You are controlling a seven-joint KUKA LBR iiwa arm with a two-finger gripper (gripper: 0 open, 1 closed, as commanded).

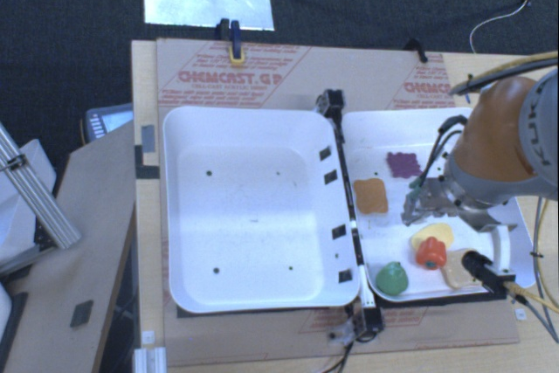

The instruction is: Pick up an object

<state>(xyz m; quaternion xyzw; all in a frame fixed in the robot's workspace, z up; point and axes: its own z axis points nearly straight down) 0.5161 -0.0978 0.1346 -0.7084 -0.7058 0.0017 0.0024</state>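
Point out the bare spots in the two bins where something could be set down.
The left bin has bare floor from wall to wall. In the right bin, only the far strip above the purple piece is bare. The near end is crowded: orange slab, green piece, red piece, gripper.

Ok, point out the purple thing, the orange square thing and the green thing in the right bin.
purple thing (403, 163), camera view, its middle.
orange square thing (371, 196), camera view, its flat top.
green thing (392, 278), camera view, its rounded top.

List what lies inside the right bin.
In the right bin: purple piece, orange-brown block, yellow item, red-orange item, green item, tan piece. The arm covers its far right.
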